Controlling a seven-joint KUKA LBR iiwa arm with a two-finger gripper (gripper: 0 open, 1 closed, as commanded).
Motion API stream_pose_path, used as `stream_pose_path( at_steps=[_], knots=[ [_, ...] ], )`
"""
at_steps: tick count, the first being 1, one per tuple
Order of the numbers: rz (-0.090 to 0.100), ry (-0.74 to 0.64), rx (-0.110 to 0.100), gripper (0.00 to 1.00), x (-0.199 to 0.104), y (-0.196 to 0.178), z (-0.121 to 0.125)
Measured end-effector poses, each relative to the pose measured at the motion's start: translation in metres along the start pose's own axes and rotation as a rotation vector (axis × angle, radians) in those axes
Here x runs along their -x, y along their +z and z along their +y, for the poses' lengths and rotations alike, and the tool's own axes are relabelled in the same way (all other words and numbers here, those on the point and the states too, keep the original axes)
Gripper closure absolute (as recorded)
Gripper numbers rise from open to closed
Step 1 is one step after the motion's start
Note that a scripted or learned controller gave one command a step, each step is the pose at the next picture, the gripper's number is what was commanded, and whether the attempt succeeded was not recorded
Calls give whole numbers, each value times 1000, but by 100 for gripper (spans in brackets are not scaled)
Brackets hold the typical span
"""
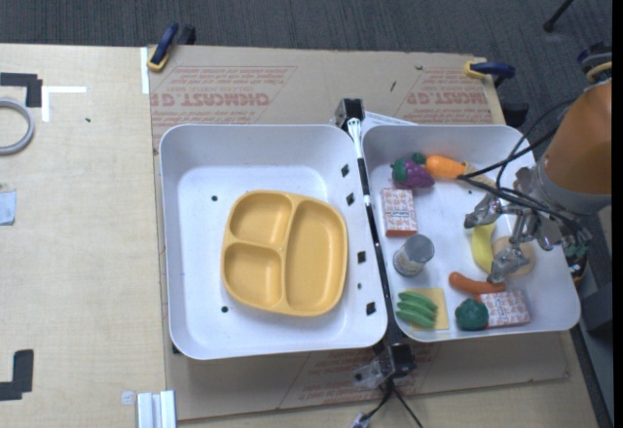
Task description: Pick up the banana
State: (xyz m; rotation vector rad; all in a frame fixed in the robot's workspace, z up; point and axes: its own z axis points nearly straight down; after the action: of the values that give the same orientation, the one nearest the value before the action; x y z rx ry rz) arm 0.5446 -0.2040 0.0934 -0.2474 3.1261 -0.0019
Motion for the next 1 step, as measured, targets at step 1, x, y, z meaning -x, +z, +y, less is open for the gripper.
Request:
stream_pose_path(
  at_steps=[1],
  knots=[
    [-5, 4, -1, 100, 2, -10, 0]
  ],
)
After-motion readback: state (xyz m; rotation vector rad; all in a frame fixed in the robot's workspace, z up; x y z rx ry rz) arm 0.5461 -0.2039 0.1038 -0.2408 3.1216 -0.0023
